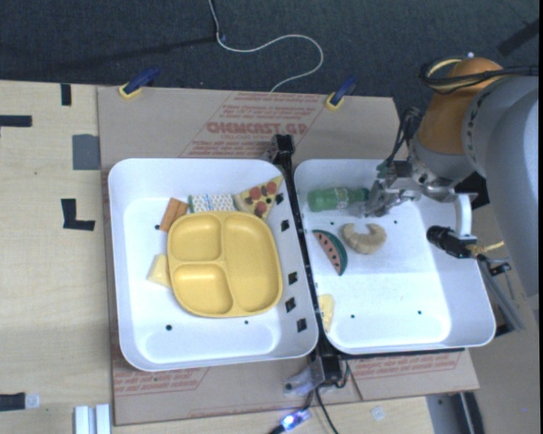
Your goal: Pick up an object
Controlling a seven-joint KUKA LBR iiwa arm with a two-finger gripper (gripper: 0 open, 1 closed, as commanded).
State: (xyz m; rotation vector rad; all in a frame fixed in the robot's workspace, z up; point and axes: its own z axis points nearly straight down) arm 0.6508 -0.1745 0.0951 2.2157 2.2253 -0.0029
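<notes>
- The gripper [377, 197] hangs low over the right bin [452, 319], near its far edge; I cannot tell how it is set or whether it has hold of anything.
- A green bottle [333, 198] lies just to its left, touching or nearly so.
- A tan croissant [365, 237] sits just below it, apart.
- A watermelon slice [331, 250] lies left of the croissant, near the divider.
- The left bin [136, 324] holds a yellow tray [224, 262], with small items tucked round its far and left sides.
</notes>
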